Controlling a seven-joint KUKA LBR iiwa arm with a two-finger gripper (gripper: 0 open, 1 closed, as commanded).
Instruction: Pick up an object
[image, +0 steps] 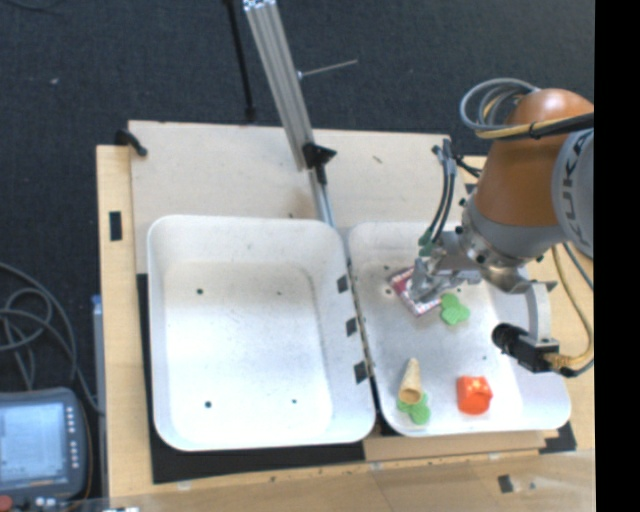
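My gripper (428, 283) is down inside the right bin (535, 410), directly over a pink and white object (412, 291) near the bin's middle left. Whether it is released or clenched I cannot tell; the wrist and its cabling cover the tip from this angle. The pink object shows on the left of the tool, touching or just beside it (contact not confirmed).

Other candidates in the same bin: a green piece (454, 310) just right of the tool, a tan cone (411, 378) lying on a second green piece (417, 408) near the front rim, and an orange block (474, 394) beside them. The left bin (190, 235) holds only specks.

Risks, as I judge them:
- The pink object looks flat and low, so the tool may close above it or pinch only an edge, and it would slip out on the lift.
- The green piece sits close enough to be nudged, or caught alongside.
- A push instead of a grasp could slide the pink object toward the bin wall.
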